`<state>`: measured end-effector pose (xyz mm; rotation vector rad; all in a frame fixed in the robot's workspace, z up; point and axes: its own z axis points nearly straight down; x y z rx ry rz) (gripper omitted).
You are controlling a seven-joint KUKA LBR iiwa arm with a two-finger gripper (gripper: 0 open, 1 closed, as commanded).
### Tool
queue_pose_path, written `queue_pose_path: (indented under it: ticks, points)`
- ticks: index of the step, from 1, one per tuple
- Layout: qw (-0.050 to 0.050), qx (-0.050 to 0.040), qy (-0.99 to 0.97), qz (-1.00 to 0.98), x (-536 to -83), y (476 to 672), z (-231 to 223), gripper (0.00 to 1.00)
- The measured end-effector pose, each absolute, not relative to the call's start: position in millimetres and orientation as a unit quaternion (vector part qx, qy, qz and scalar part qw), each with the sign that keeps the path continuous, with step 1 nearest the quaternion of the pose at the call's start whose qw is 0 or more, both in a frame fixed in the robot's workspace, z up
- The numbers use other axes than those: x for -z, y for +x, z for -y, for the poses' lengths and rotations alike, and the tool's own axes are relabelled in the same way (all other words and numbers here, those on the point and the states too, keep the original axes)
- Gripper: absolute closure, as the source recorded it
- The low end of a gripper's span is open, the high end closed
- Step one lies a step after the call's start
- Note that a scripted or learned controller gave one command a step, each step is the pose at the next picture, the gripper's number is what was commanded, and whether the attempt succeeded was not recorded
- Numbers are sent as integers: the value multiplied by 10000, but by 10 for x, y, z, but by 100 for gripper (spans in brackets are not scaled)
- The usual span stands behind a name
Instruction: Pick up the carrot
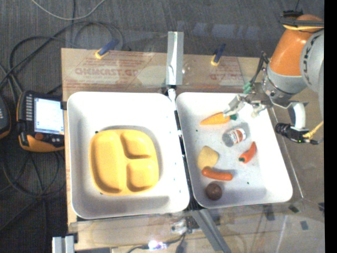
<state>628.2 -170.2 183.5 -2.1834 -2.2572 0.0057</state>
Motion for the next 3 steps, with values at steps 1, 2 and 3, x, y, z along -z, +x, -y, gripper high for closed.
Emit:
queue_pose_path:
  ticks: [1, 2, 3]
  points:
    - [-8, -12, -6845, 7290, -957, 6510, 1575, 0]
    - [6, -13, -6850, 7286, -1171, 6137, 941, 0]
    - [-81, 42, -5385, 8426, -912, 5625, 1019, 0]
